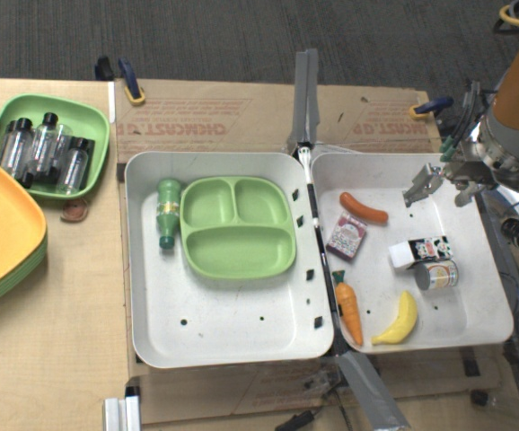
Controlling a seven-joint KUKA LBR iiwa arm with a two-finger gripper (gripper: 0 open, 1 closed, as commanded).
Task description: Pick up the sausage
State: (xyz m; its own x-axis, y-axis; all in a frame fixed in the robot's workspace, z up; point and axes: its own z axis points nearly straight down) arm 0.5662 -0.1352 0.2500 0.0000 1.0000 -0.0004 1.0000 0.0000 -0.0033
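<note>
The sausage [364,207], short and orange-red, lies flat in the upper left part of the right bin [493,330]. My gripper [441,189] hovers over the bin's upper right area, to the right of the sausage and clear of it. Its two grey fingers [417,188] are spread open with nothing between them.
Sharing the right bin are a purple packet [347,237], a carrot [348,308], a banana [398,320], a small carton [421,250] and a can [437,275]. The left bin [152,330] holds a green divided plate [238,226] and a green bottle [167,212].
</note>
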